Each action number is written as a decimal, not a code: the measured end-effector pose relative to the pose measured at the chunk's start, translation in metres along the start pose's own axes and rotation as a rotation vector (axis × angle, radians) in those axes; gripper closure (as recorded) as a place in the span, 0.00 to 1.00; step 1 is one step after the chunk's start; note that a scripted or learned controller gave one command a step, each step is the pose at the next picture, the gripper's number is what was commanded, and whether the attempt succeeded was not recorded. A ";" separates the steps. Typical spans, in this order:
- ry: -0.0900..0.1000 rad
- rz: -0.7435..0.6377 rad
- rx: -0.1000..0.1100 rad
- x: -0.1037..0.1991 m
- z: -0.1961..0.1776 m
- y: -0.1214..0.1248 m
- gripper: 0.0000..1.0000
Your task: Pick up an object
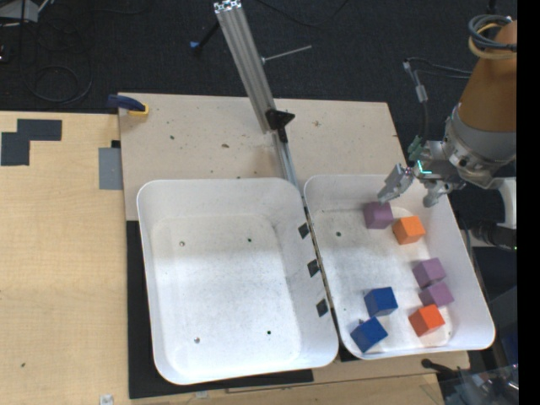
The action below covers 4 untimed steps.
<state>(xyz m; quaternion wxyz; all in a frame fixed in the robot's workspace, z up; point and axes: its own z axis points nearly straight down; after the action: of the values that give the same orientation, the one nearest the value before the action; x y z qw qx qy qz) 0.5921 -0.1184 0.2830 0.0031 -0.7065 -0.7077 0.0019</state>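
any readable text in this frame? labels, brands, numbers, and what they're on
None readable.
The blocks in the right bin have plain faces: purple, orange, blue.
The left bin carries only dark specks, no print.
The black clips between the bins are unmarked.
The gripper shows a small teal light; any marking there is too small to tell.
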 end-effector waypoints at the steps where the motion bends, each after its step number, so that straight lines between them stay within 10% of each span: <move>1: -0.001 0.002 -0.004 -0.001 -0.002 0.001 0.00; 4: 0.000 0.006 0.003 0.008 0.175 -0.002 0.00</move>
<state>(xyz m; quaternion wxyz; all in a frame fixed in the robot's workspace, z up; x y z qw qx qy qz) 0.5887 -0.1100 0.1077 0.0042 -0.7087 -0.7055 0.0030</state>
